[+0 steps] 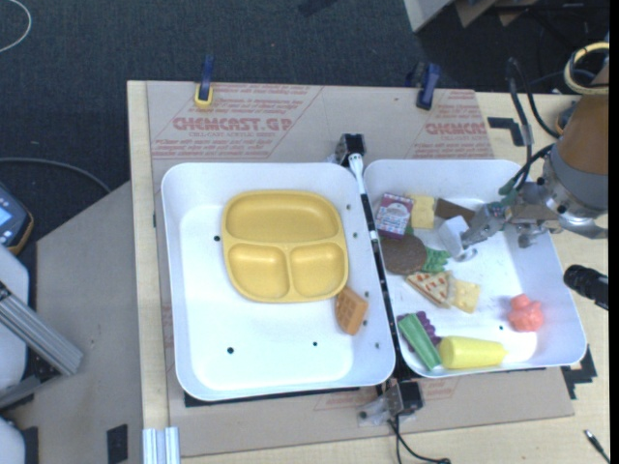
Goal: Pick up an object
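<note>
Where the bench edge comes nearest the camera, a black clamp (pixel 401 397) with a trailing cable sits at the seam between the two white bins. Just beyond it, along the near wall of the right bin (pixel 571 341), a yellow cylinder-like toy (pixel 471 353) lies on its side with a green toy vegetable (pixel 419 339) slanting beside its left end and a small cluster of purple grapes (pixel 428 328) touching that. Further right, a pink-red lumpy toy (pixel 524 313) rests apart from the others. In the left bin (pixel 193 336), a small orange-brown waffle-like piece (pixel 351 310) leans close to the right wall, just beside the near right corner of a yellow three-compartment plate (pixel 285 245), which lies flat. Toward the middle of the right bin lie a toy pizza slice (pixel 430 285), a pale yellow cheese wedge (pixel 466 297), a dark brown round patty (pixel 405 254) and a bit of green leaf (pixel 436 258). Above these, the gripper (pixel 466 244) hangs low over the clutter, reaching in from the right, its tip just beside a light grey piece (pixel 451 230); whether its jaws are open or closed cannot be told, and nothing is visibly held. Farther back sit a small red-labelled packet (pixel 393 213), a yellow block (pixel 424 212) and a brown slab (pixel 453 210). Blue clamps (pixel 204 83) pin the cardboard at the far edge.
</note>
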Motion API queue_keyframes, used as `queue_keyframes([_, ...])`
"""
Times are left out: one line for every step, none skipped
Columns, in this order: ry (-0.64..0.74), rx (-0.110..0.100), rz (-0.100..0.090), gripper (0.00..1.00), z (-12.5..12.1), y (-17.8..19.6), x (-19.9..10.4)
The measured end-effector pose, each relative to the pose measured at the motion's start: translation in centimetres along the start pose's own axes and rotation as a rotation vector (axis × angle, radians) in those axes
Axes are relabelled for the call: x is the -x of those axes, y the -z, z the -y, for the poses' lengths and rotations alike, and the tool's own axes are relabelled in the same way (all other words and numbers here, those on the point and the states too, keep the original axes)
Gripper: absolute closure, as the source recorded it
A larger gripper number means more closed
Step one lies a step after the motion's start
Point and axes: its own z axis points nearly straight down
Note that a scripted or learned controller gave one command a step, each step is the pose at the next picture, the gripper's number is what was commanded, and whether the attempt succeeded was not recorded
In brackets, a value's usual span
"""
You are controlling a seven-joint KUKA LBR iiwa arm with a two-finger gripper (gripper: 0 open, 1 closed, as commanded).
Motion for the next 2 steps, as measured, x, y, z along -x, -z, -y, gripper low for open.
queue_keyframes([0.003, 0.014, 0.002, 0.00, -0.3, 0.7, 0.0])
queue_keyframes([0.003, 0.006, -0.001, 0.00, -0.1, -4.7, -1.1])
